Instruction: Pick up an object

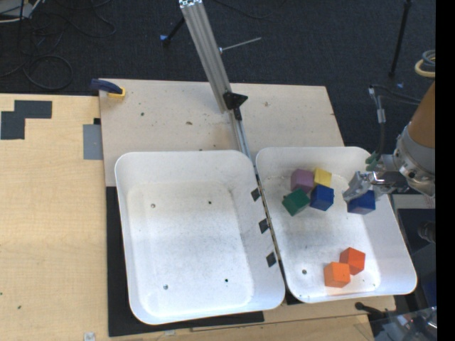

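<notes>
No text, label, brand, number or sign can be read anywhere on the bench (170, 119), the two white bins (142, 183) or the coloured blocks (321, 197).

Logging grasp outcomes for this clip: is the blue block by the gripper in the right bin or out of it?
In. The blue block lies inside the right bin, near its right rim, just below the gripper.

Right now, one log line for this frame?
gripper: over right bin, at blue block | grasp: unclear | cluster: purple, yellow, blue, green blocks | two orange blocks near front
</notes>
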{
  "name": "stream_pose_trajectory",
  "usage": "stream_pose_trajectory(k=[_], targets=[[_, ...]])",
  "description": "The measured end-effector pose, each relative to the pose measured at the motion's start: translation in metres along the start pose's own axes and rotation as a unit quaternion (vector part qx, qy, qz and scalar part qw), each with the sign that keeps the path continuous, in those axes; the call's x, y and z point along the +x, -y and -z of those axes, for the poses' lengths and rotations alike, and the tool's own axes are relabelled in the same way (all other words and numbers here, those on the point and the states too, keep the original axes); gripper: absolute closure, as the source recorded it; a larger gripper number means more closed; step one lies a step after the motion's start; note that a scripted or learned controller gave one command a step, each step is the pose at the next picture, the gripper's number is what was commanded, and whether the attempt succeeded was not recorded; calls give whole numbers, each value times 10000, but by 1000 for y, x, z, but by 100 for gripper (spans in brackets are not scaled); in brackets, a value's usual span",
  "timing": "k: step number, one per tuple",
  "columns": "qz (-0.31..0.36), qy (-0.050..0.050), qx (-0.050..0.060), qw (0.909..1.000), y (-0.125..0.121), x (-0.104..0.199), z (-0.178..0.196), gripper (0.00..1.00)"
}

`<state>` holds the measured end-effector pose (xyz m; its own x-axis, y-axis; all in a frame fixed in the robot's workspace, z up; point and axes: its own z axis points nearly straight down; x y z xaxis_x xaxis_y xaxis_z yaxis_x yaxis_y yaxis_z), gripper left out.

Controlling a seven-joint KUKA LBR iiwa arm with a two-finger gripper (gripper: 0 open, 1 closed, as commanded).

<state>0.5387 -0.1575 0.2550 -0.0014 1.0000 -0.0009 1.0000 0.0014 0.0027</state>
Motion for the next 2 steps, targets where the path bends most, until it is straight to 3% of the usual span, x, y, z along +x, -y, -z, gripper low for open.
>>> stream_pose_trajectory(k=[2], targets=[[11,-5,23,10000,-32,99,-4,100]])
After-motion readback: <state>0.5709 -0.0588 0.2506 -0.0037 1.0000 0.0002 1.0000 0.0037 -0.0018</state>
